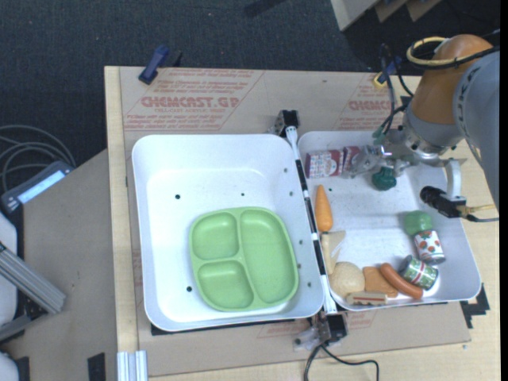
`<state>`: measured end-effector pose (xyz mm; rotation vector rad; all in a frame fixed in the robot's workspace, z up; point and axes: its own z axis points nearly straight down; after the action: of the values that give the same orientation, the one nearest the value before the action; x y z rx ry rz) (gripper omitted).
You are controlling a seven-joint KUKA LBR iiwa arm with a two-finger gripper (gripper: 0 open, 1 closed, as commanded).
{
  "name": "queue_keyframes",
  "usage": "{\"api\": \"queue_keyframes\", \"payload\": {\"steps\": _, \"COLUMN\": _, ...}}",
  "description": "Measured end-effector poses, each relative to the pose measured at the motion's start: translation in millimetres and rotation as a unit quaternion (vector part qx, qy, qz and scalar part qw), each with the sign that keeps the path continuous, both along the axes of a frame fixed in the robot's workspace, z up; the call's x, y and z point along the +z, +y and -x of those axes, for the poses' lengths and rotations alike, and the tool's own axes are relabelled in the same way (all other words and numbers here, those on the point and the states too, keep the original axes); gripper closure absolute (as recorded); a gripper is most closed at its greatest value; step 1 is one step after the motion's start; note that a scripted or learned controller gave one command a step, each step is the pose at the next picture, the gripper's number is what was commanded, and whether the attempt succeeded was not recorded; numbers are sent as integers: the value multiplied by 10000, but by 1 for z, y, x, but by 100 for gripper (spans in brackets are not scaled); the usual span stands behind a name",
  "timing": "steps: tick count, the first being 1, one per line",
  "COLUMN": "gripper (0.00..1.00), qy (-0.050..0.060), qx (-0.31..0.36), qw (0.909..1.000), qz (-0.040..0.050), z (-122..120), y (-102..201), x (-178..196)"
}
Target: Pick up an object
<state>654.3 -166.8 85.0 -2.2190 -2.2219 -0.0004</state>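
Observation:
My gripper (379, 162) hangs low over the far part of the right bin (464, 248), below the orange band of the arm. A small dark green object (385, 181) lies directly at its tip; whether they touch cannot be told. A red and white carton (332, 163) lies just left of the gripper. An orange carrot (323, 209) rests along the bin's left wall.
The near end of the right bin holds a green lump (417, 222), two small cans (429, 246), a sausage (399, 280), a round bun (348, 276) and a pale wedge (333, 246). The left bin (159, 181) carries a green divided plate (242, 258).

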Motion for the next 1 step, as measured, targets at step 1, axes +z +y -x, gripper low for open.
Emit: {"api": "queue_keyframes", "payload": {"steps": 1, "gripper": 100, "qy": -13, "qx": 2, "qw": 10000, "qz": 7, "z": -1, "y": 0, "x": 11}}
